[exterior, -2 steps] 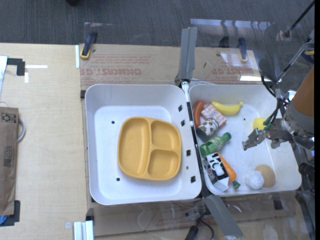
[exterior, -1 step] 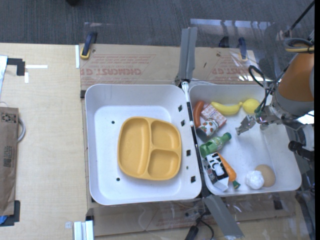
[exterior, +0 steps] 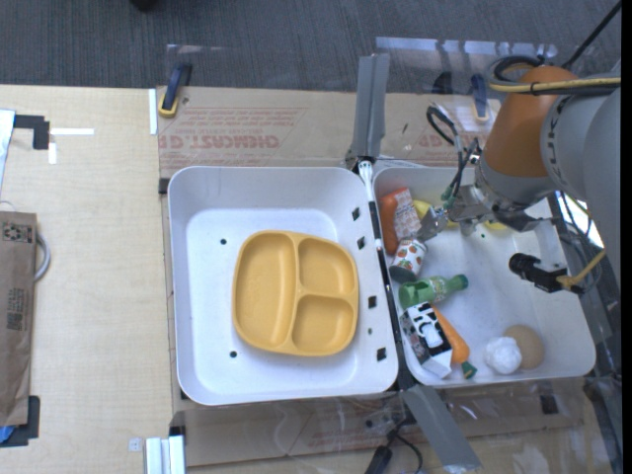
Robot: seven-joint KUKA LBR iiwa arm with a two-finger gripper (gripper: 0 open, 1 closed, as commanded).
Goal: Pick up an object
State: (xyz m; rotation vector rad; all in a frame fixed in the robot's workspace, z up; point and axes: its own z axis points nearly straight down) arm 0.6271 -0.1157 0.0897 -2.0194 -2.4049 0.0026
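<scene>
Two white bins sit side by side: the left bin (exterior: 188,265) bears a yellow divided plate (exterior: 294,292), and the right bin (exterior: 563,349) holds the loose things. The gripper (exterior: 440,215) hangs low at that bin's far left corner, just beside an orange packet (exterior: 399,217); whether it is wide or narrow cannot be told. A green bottle (exterior: 433,289), a carrot (exterior: 452,341) and a white ball (exterior: 503,355) lie nearer the front. Best, I judge, to centre over the packet, then descend squarely before closing.
</scene>
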